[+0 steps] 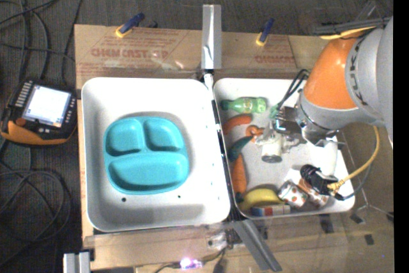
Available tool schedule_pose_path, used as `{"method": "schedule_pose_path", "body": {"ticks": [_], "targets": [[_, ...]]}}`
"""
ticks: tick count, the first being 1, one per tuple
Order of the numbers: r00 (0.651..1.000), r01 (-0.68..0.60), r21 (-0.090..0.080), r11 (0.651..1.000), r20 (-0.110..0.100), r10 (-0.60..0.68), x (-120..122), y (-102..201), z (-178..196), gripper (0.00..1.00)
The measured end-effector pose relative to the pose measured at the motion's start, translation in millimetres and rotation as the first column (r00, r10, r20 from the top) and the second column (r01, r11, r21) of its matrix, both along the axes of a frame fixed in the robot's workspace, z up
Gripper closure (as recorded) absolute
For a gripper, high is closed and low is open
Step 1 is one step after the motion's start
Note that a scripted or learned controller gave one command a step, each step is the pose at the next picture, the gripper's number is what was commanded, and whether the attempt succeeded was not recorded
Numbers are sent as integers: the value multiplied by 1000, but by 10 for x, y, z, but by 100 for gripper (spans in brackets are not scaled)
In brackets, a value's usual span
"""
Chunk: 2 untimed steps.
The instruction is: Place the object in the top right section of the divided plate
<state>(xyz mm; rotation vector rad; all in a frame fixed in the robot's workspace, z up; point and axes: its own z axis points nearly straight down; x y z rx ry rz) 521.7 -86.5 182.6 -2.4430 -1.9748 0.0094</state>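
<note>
Two shallow white bins sit side by side on the bench: left bin [89, 137] and right bin [342, 166].

Arm [358, 83]: grey with orange band, entering from the right and hanging over the upper middle of the right bin.

Divided plate [148, 155]: turquoise, three sections, lying flat in the middle of the left bin. Its top right section [163, 135] holds nothing, as do the other two. Nothing delivered yet.

Gripper [273, 145]: low over the right bin, near the bin's centre, among the clutter. Whether its fingers stand apart or together cannot be told from this slant; nothing can be seen between them, so no hold is recorded.

Contents of right bin, in descending size:
- orange carrot-like piece [239, 177], along the left wall;
- green bottle [246, 105], lying on its side near the top;
- yellow banana [261, 196], at the bottom edge;
- red sausage-like item [237, 123], just below the bottle;
- dark green item [240, 146], between sausage and carrot;
- small mixed pieces [300, 192] at the lower right, too tangled to name.

Which item is the task's object cannot be told; all candidates lie in the right bin, well apart from the plate.

Status, as a judgement: early stage. Pick not confirmed; lift, carry across the dividing wall and release over the top right section all remain.
</note>
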Motion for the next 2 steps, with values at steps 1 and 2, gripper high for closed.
{"method": "schedule_pose_path", "body": {"ticks": [1,2], "targets": [[997,79,1,997,1,-79,221,865,324,100],[987,161,-1,987,-1,-161,517,1674,-11,100]]}}
